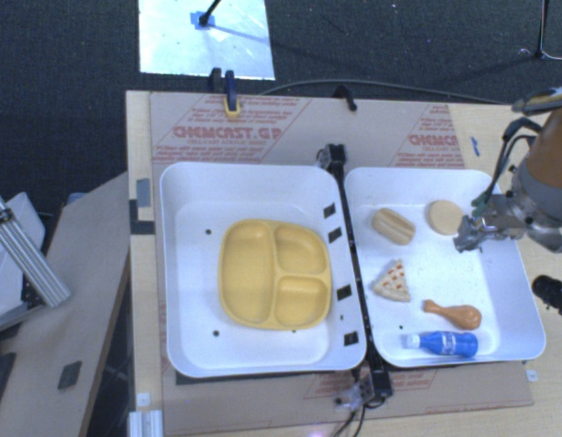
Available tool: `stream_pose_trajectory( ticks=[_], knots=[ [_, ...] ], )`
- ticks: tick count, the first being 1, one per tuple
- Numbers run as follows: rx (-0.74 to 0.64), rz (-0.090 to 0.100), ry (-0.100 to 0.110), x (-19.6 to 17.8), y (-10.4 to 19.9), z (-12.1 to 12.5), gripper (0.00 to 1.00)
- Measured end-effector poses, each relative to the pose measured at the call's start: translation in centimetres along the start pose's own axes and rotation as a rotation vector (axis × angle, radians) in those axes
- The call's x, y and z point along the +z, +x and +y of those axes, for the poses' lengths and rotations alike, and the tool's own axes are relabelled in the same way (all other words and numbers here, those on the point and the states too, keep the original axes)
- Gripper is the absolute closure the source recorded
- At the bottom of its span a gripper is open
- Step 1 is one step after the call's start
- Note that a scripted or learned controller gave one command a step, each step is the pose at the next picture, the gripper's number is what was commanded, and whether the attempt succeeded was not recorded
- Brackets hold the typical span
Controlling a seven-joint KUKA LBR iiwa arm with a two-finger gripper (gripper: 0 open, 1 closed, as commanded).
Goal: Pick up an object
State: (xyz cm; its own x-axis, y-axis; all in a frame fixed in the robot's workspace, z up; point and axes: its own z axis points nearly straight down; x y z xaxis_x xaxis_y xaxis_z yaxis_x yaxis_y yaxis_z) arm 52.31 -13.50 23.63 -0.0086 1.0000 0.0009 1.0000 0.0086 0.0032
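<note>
Two shallow white bins sit side by side on your bench, and everything loose lies in the right bin [508, 271]. Take that bin's dividing rim, where it meets the left bin [185, 244], as your landmark. Nearest that rim, toward the far side, you have a tan bread roll [393, 226] lying at a slant. Further from the rim along the same far side is a round, pale cookie-like disc [444, 216]. Just beside the rim at mid-depth lies a pizza slice [392, 281], its point aimed away from you. Nearer to you and further from the rim is a brown drumstick [454, 314], thick end away from the rim. Closest to the near wall, a blue bottle [442, 342] lies on its side, its white cap toward the rim.

On the other side of the rim, the left bin holds a yellow divided plate [274, 273] with three compartments, lying flat.

Your gripper [469, 237] is over the right bin, on the side away from the rim, just beside the pale disc and on its nearer side. Whether it touches the disc is unclear. The tip is a small grey blur, so you cannot tell whether the pincer is spread or closed, and nothing can be seen held in it. All five items rest on the bin floor, apart from one another.
</note>
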Motion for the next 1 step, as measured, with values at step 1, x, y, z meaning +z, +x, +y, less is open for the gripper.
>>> stream_pose_trajectory(
  ticks=[1],
  knots=[
    [-0.003,0.001,0.000,-0.70,5.93,0.35,1.00]
  ],
)
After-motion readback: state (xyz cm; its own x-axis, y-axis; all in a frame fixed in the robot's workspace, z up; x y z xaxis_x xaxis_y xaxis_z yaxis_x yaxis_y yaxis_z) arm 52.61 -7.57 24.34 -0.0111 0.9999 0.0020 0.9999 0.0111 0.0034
